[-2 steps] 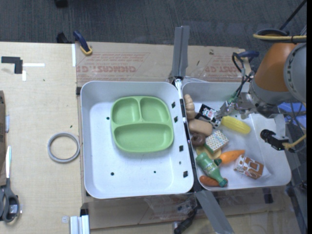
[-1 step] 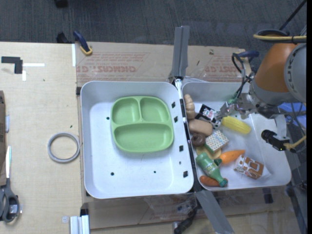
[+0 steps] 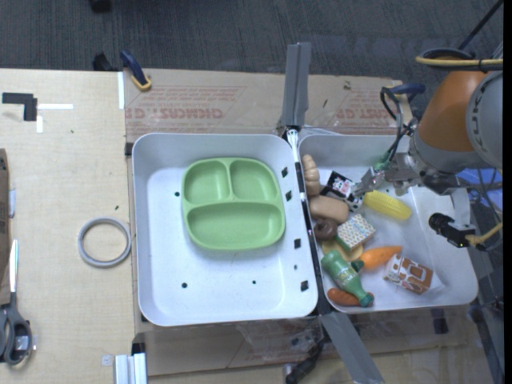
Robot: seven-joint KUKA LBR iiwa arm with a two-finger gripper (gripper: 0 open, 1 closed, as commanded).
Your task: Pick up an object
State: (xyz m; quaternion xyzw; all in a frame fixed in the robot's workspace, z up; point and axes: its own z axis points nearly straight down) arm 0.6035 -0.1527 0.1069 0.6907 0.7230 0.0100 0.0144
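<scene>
Yellow toy corn lies in the right bin, just beside the gripper, which hangs low over the bin's upper part between a small black-and-white card and the corn. Whether the claw is spread or clenched I cannot tell; nothing shows between its tips, so no object looks held. The rest of the toys crowd the bin's left wall: a tan bread roll, a brown doughnut, a patterned cube, a carrot, a green bottle and a small printed carton. The left bin carries a green divided plate.

The main risk, as I judge it, is a miss. The corn is rounded and smooth, so an off-centre pinch could roll it aside. The card lies flat and offers little to grip. Descending between the two could simply push both away, or catch the bread roll and jostle the pile.
</scene>
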